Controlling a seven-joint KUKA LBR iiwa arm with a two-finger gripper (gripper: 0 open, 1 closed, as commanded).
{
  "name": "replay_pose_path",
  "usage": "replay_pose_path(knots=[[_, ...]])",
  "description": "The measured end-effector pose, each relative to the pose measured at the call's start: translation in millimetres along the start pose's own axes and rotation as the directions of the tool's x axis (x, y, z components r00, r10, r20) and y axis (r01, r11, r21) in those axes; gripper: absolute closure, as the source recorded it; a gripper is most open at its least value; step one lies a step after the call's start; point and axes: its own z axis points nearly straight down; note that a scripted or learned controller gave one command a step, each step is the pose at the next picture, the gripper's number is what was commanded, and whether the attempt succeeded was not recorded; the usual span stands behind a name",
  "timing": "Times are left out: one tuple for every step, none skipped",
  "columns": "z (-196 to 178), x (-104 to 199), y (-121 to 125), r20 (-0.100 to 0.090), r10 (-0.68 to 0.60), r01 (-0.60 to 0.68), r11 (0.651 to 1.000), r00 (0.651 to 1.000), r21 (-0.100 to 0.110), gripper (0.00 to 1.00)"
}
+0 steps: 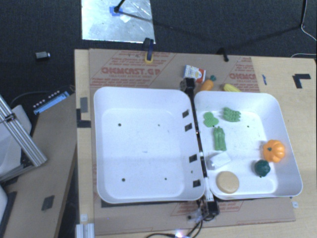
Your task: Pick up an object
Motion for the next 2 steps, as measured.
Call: replay_pose_path(knots=[[-30.8,14.9,-10.5,0.001,-0.008,0.008,1.000,1.000,-0.006,1.00],[-28.9,66.5,-9.8,-0.001,-0.012,0.012,1.000,1.000,-0.003,1.00]])
